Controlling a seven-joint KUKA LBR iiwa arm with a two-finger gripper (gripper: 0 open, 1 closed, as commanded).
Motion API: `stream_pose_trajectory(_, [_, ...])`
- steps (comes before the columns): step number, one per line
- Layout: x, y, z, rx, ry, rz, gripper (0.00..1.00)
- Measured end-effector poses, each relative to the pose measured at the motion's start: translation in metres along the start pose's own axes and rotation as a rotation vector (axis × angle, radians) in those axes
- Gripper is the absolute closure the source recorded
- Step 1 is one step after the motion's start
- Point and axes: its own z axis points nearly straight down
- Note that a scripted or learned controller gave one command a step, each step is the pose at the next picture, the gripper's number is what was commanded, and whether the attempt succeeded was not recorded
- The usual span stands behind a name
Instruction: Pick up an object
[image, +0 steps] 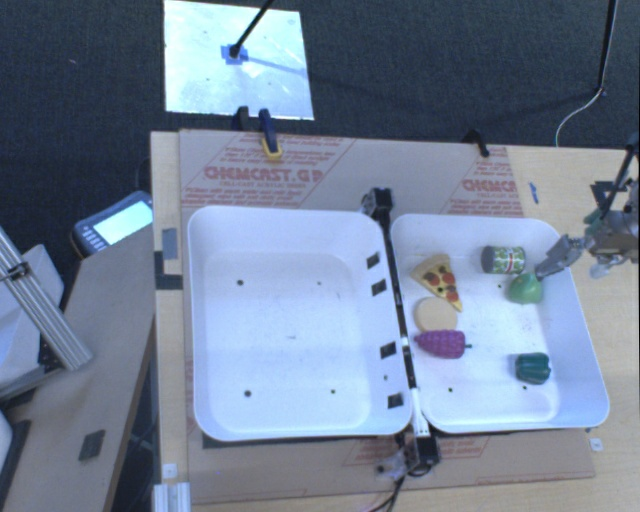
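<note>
The gripper (556, 258) hung at the right bin's (590, 400) three o'clock edge, its grey tip just above and to the right of a green rounded toy (524, 289). Nothing lay visibly between its parts, and how far it was spread I cannot tell, since the tip read as one slanted grey piece at this angle.

The likeliest target was that green toy, sitting close against the bin's right wall. At its eleven o'clock stood a small can (503, 260) on its side, near but apart. Further toward nine o'clock lay a pizza slice (439, 278), a pale round biscuit (435, 314) and a purple toy (441, 344), bunched together. A dark green pepper (533, 368) sat alone at the toy's six o'clock. The left bin (215, 400) sat beside on the desk (170, 330).

The risks, as I judged them: the round toy could roll away from a closing gripper, the wall could block one side of the grasp, and a descent slightly off toward eleven o'clock might knock the can instead.
</note>
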Motion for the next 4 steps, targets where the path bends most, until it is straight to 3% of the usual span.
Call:
stream_pose_trajectory(1, [0.000, 0.001, -0.011, -0.004, -0.001, -0.004, 1.00])
stream_pose_trajectory(2, [0.069, 0.040, -0.053, -0.007, 0.001, -0.010, 1.00])
stream_pose_trajectory(3, [0.162, 0.052, -0.063, -0.002, 0.003, -0.011, 1.00])
stream_pose_trajectory(4, [0.266, 0.081, -0.077, -0.005, 0.005, -0.012, 1.00])
